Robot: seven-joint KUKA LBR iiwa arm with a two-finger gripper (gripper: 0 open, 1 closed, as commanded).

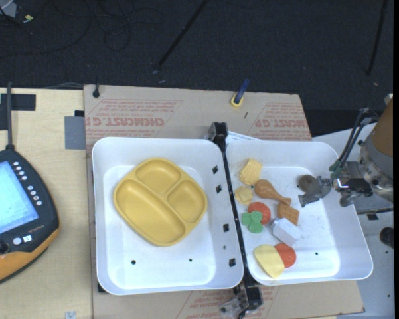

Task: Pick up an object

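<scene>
The counter [53,121] carries two white bins side by side. The left bin [119,271] holds a yellow divided plate [160,201]. The right bin [345,261] holds a heap of toy food toward its left half. The arm [378,158] reaches in from the right, and its tool [312,189] hangs over the bin's upper middle. It is dark and small here, so I cannot tell its state. Nothing visibly sits in it. The nearest thing is the brown drumstick [272,192], just to the tool's left, its long axis slanting down toward the right. Below lie a small brown block [289,213], a white block [286,230], a red and green piece [255,216] and a yellow wedge [269,260].
</scene>
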